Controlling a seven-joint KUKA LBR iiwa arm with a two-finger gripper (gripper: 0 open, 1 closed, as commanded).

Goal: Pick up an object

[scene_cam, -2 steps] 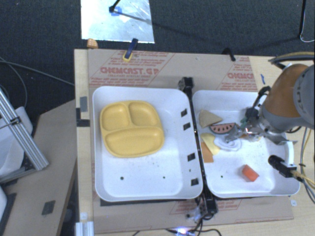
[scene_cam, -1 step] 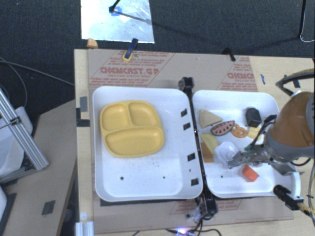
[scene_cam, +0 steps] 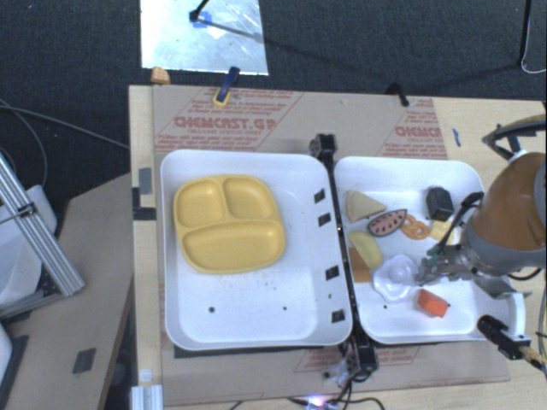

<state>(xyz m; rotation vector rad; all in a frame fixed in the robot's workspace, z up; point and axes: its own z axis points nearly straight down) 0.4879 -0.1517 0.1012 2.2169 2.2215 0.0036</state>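
Camera view: I am watching the claw (scene_cam: 425,271) hanging low over the right bin (scene_cam: 466,174), arm reaching in from the right. I am not able to tell whether it is open or closed; the wrist is covering the tips.

Nearest candidate is the clear plastic piece (scene_cam: 394,276), lying just left of the claw, possibly touching, outline faint against the white floor. An orange block (scene_cam: 432,303) is sitting just below the claw, slightly right, long axis running left-right. Farther up-left, I am seeing a yellow wedge (scene_cam: 364,205), a dark oval piece (scene_cam: 387,222) and a black block (scene_cam: 439,202).

Left bin (scene_cam: 248,323) is carrying a yellow divided tray (scene_cam: 229,223), well apart.
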